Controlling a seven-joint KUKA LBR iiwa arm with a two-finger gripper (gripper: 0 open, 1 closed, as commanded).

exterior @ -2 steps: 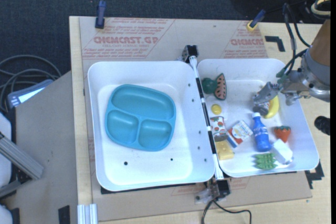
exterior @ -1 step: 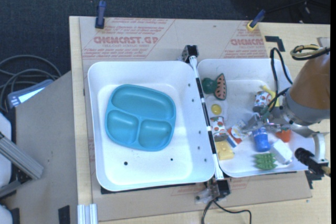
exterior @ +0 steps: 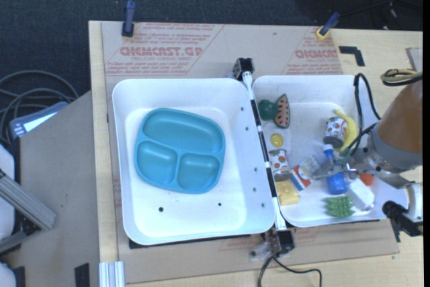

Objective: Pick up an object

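The grey arm with its orange band [exterior: 403, 121] reaches in from the right over the right-hand shallow white bin [exterior: 306, 92], and its end effector [exterior: 344, 168] sits low among the clutter in that bin's near right part. The arm's own body and the objects packed round the tip hide whether it is open or closed, so I cannot tell, and nothing can be seen held in it.

The likeliest target, by my reading, is the small blue plastic piece [exterior: 336, 181] lying right under or just beside the tip, slightly toward the near side. Its long axis cannot be made out. Crowding it are a white block [exterior: 361, 197] just to the right, a green bumpy toy [exterior: 339, 206] just nearer, and a small can with a printed label [exterior: 333, 131] beside a yellow banana-shaped toy [exterior: 347, 130] on the far side.

So the coming move seems to call for hardly any sideways travel, only a short descent or close, and the close neighbours could be nudged or caught instead.

The left-hand white bin [exterior: 127, 144] holds a blue divided plastic tray [exterior: 180, 150], well apart from the tip across the divide between the bins.
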